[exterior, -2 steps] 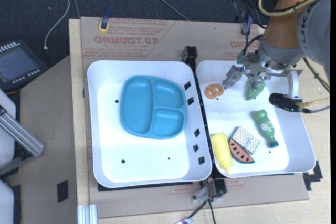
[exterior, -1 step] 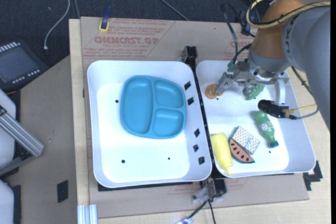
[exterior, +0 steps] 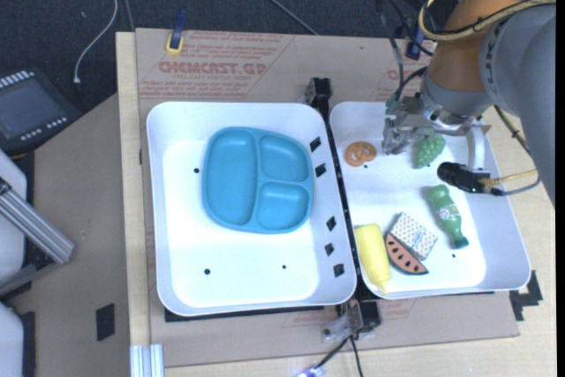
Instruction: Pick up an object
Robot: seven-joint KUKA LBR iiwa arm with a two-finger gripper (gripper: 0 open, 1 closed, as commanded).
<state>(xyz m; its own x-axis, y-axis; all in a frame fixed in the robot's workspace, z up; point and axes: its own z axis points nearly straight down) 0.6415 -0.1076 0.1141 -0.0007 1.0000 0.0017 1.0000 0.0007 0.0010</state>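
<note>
On the left, the shallow white plastic bin point(exterior: 177, 260) holds a light blue plastic plate with three compartments point(exterior: 258, 179), lying flat near the middle. A black divider with clips point(exterior: 328, 181) runs between this bin and the second shallow white bin point(exterior: 503, 265) on the right.

In the right bin, going from left to right: a small brown round pretzel-like toy point(exterior: 359, 154) lies near the upper left part, a yellow corn-shaped toy point(exterior: 372, 254) lies along the left wall at the bottom, and just beside it is a watermelon slice toy with a checkered piece on top point(exterior: 411, 243). Further right is a dark green toy bottle point(exterior: 448, 214), tilted on its side, and above it a pale green bunch-like toy point(exterior: 430, 147).

The gripper point(exterior: 399, 135) is low over the upper part of this bin, between the pretzel toy and the pale green toy, very near to both. I cannot tell whether the tool is spread or pressed together, because it is small and dark here, and nothing is clearly seen inside it.

In my judgement the risk is that the gripper comes down in the bare gap between the two toys and closes on nothing, or only pushes the pale green toy aside, because this toy is lumpy and light
</note>
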